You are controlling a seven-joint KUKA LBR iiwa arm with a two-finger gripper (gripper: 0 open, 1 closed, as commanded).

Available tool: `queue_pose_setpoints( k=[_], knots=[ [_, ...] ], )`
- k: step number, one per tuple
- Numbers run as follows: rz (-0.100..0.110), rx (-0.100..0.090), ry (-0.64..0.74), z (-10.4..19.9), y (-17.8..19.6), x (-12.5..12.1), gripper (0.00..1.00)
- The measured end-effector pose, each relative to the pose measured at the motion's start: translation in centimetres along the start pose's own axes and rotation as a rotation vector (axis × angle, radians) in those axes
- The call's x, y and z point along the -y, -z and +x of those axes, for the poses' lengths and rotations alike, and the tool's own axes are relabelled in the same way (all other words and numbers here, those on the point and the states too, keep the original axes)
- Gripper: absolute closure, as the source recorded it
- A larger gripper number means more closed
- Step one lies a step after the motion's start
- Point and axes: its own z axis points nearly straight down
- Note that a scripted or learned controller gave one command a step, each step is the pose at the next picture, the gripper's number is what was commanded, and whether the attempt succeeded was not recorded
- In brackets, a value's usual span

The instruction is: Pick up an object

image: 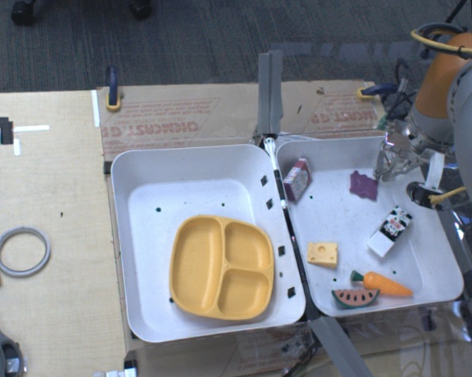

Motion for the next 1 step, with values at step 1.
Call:
queue_pose_setpoints(
  k=[1],
  knots=[
    [-0.001,0.002,0.004,0.09,1.01,-0.04,1.0]
  ],
)
